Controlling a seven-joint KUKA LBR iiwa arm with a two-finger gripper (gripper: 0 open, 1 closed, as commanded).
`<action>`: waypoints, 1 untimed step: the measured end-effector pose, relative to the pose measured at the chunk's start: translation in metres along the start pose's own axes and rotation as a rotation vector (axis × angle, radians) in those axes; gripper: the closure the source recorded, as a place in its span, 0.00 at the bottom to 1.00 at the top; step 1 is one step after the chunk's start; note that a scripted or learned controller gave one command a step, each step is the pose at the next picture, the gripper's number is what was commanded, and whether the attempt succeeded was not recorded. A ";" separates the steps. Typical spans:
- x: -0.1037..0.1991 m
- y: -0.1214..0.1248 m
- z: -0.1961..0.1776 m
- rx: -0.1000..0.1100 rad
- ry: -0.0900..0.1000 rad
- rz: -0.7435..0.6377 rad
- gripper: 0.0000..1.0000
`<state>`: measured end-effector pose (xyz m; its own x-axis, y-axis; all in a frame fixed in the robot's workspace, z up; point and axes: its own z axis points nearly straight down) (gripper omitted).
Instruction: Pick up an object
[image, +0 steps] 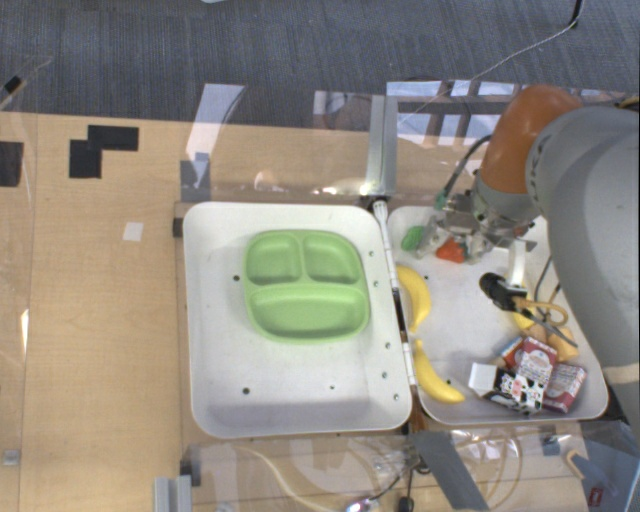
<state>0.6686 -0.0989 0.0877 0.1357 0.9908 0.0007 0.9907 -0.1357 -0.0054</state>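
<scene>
One fixed camera, high above the surface (90, 330), looking down at a slant.
Both bins sit mid-frame: left bin (215, 390) centre, right bin (455, 300) toward the right edge. The arm (585, 200) enters from the upper right, nearest the lens.

We can read no words, numbers or brand names anywhere. The small carton (533, 372) in the right bin (590, 405) carries red, white and black printing, but we cannot make out any of it. The black block shapes (100, 148) on the bench (90, 300) spell nothing.
</scene>
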 end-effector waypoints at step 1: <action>0.003 0.003 -0.013 -0.012 0.001 -0.007 1.00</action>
<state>0.6718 -0.0966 0.1006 0.1285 0.9917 0.0013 0.9917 -0.1285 0.0065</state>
